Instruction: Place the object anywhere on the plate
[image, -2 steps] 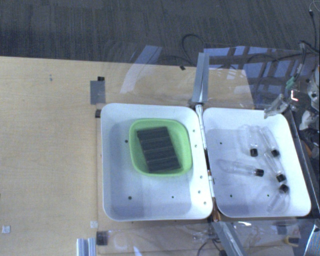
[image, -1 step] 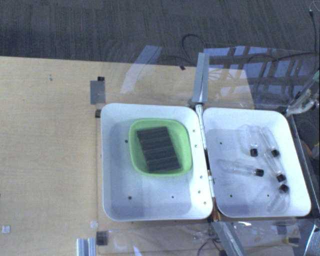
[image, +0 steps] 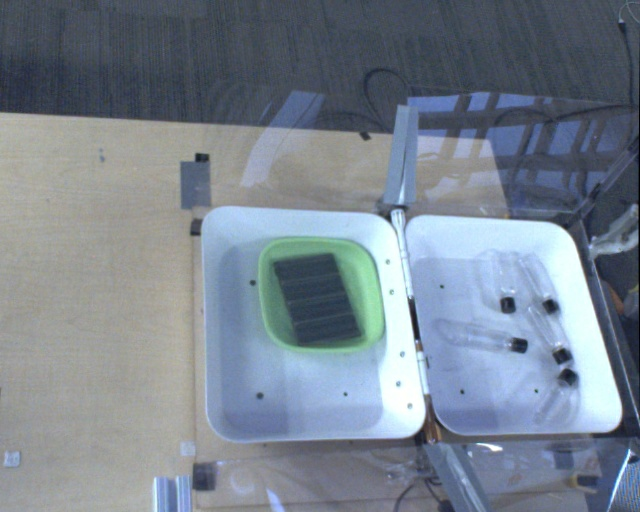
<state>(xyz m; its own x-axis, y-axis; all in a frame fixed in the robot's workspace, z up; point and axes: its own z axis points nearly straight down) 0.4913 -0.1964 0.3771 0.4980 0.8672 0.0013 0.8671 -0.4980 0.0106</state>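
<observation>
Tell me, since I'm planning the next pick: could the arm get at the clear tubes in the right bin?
Probably yes. The tubes lie loose and uncovered in the right bin, on the side the arm enters from, with nothing over them.

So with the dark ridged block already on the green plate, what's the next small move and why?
Probably none on the block: the dark ridged block already lies flat inside the green plate in the left bin. The clear tubes sit in the right bin. I'd just check and stop.

- No writing, label, brand, number or sign can be read anywhere on the bench (image: 90, 300), the bins (image: 300, 415) or their contents.
</observation>
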